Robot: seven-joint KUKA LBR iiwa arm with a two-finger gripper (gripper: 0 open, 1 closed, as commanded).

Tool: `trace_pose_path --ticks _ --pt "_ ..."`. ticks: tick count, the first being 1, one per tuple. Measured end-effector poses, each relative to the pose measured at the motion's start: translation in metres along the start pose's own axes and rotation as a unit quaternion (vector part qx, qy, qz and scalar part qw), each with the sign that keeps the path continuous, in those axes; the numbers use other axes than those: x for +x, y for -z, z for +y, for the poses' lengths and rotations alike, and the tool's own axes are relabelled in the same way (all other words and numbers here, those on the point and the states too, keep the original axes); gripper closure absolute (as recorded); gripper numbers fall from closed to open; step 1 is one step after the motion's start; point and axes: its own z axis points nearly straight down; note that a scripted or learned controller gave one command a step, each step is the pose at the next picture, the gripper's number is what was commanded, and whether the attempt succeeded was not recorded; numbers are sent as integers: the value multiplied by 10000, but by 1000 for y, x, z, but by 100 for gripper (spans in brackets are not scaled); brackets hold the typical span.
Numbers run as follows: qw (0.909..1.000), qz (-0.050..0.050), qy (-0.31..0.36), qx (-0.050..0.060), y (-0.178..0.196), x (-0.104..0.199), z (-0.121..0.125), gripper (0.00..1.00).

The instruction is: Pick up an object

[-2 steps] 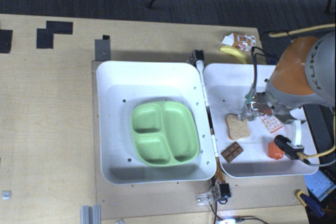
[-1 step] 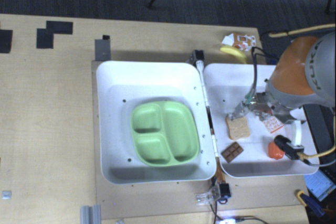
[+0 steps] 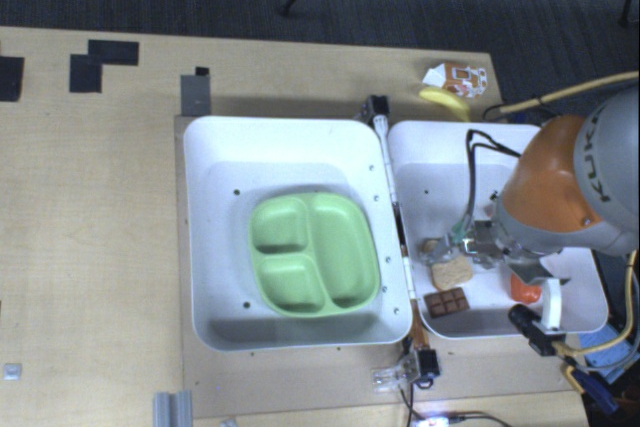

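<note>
The right bin [image 3: 430, 165] holds a tan cracker-like piece [image 3: 452, 272], a brown chocolate bar [image 3: 446, 301], a small greyish object [image 3: 431, 248] and an orange-red item [image 3: 524, 291] half hidden by the arm. My gripper [image 3: 470, 245] hangs low over the bin, right beside the tan piece and the greyish object. The grey wrist and orange band [image 3: 545, 180] cover most of it.
The left bin [image 3: 215, 205] contains a green divided tray [image 3: 313, 252]. A yellow banana-like toy and a small packet [image 3: 452, 85] lie on the bench behind the right bin. Cables [image 3: 480, 145] cross the right bin's back.
</note>
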Motion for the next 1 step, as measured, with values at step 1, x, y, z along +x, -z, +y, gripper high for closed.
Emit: trace_pose_path --ticks 1 --pt "10000 1 9 -31 12 0 3 100"
